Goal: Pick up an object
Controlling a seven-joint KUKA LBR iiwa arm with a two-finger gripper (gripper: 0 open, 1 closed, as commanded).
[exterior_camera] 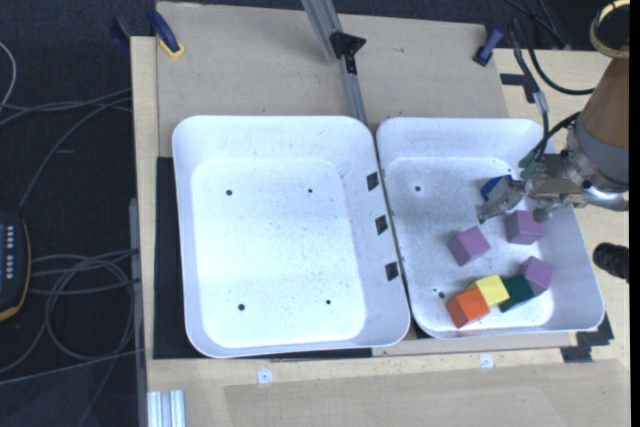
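My gripper (517,206) hangs over the middle right of the right bin (432,155), fingers spread open. One finger (492,208) points down to the left. A purple block (522,227) lies just below the gripper, near its right side, not held. A blue object (495,185) sits right behind the left finger. Another purple block (467,244) lies to the lower left. Along the bin's front stand an orange block (465,307), a yellow block (491,291), a green block (517,290) and a third purple block (538,272).
The left bin (270,235) lies beside the right one, with black clips (381,224) along the shared rim. A grey pole (318,0) slants in from the top. Blue clamps (166,33) hold the board's back corners. Cables trail on the floor at left.
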